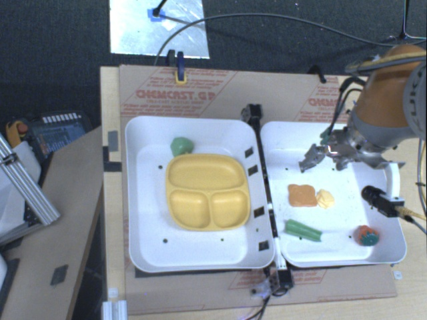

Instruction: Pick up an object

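My gripper hangs over the back part of the right bin, its fingers open and nothing between them. Just in front of it and slightly left, an orange toast-like piece lies on the bin floor, touching a small pale yellow piece on its right. A green pod lies nearer the bin's front. A small red, orange and teal object sits in the front right corner.
The left bin holds a yellow divided plate in its middle and a small green object behind the plate. A dark ridge separates the two bins. The arm comes in over the right bin's right side.
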Tool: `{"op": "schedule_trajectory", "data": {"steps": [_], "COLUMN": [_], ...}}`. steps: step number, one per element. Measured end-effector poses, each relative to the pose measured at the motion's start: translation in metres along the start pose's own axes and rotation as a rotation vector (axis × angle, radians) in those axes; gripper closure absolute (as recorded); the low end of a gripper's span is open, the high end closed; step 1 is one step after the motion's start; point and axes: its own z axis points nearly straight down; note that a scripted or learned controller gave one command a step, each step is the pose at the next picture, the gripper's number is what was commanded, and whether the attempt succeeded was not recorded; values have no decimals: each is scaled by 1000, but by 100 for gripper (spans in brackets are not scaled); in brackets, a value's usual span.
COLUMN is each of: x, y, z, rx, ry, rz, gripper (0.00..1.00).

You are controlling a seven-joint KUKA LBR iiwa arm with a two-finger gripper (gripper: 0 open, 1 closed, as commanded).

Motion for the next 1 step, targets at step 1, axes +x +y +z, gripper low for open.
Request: {"op": "schedule_trajectory", "data": {"steps": [1], "x": [5], "y": [1], "z": [42], "rx": [4], "ry": [1], "rz": [1], "gripper": [0]}}
